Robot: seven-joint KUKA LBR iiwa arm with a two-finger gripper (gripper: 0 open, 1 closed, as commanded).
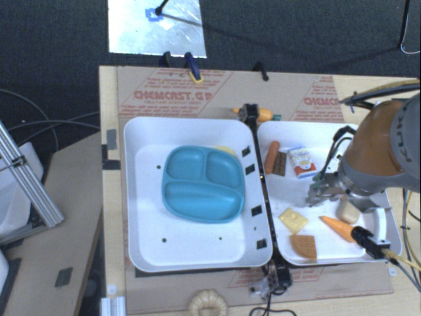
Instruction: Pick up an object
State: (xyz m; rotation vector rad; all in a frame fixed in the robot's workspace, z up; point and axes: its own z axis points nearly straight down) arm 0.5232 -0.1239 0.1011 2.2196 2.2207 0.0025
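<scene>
So we've got the two white bins side by side on the bench. The left bin [141,242] has a blue divided plate [200,183] sitting near its middle, with a bit of something pale yellow [225,150] peeking out at the plate's far right corner; we can't really tell what it is.

The right bin [283,129] is where the pickable stuff is. Along its left wall near the far edge we see a hot dog [270,157] lying lengthwise, a dark brown block [279,164] touching it, and just beside that a small red-and-white carton [302,162]. Toward the near edge there's a yellow cheese wedge [293,220], a waffle-looking tan piece [304,246] by the near wall, and a carrot [339,228] lying at a slant. A pale beige piece [348,210] sits just beyond the carrot, partly under the arm.

The gripper [320,195] is down inside the right bin, over bare floor between the carton and the cheese wedge. Its fingers look close together with nothing between them, though it's dark and small there, so honestly we cannot tell whether they're parted or closed.
</scene>
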